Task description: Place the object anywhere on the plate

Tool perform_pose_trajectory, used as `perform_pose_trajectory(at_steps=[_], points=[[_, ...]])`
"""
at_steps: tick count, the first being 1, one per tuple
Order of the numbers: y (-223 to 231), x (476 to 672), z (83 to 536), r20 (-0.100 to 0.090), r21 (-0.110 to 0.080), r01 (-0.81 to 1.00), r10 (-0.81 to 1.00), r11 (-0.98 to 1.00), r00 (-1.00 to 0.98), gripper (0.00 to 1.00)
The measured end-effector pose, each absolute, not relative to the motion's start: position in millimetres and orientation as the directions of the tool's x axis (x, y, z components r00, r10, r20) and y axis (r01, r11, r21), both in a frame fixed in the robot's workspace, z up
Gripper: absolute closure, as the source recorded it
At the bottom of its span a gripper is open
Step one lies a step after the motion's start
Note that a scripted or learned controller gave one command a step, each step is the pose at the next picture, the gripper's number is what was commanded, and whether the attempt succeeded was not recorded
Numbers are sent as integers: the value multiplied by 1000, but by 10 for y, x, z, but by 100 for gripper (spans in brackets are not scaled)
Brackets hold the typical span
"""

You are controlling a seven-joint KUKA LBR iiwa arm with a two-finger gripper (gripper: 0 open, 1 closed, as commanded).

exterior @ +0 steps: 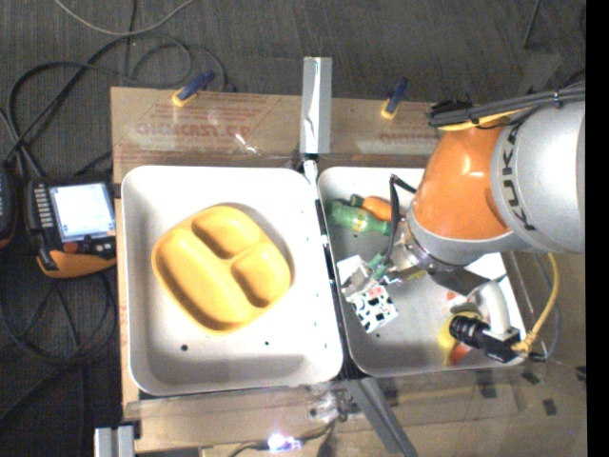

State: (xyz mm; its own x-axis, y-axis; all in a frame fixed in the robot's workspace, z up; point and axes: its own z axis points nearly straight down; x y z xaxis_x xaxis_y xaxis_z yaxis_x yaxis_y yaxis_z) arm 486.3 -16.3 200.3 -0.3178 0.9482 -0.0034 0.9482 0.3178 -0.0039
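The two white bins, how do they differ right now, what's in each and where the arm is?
The left bin carries one thing, a yellow divided plate lying flat near its middle; the right bin holds several small items, among them a green bottle and a white spotted card. The arm hangs above the right bin, with the gripper low by the card; the left bin has nothing above it. Both are shallow, white and side by side.

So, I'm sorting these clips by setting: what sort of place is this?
Most likely a robotics lab test bench. A KUKA arm reaches over two white bins, cables trail across grey carpet, and a handheld control pendant lies beside the bench.
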Motion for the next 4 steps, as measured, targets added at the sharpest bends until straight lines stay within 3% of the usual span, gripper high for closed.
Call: perform_pose_trajectory(at_steps=[1, 2, 4], points=[[765, 4827, 1829, 1, -4, 930, 930, 367, -367, 100], [743, 5444, 1821, -1, -5, 920, 920, 392, -392, 100], [991, 5824, 1828, -4, -4, 832, 832, 555, -555, 100]])
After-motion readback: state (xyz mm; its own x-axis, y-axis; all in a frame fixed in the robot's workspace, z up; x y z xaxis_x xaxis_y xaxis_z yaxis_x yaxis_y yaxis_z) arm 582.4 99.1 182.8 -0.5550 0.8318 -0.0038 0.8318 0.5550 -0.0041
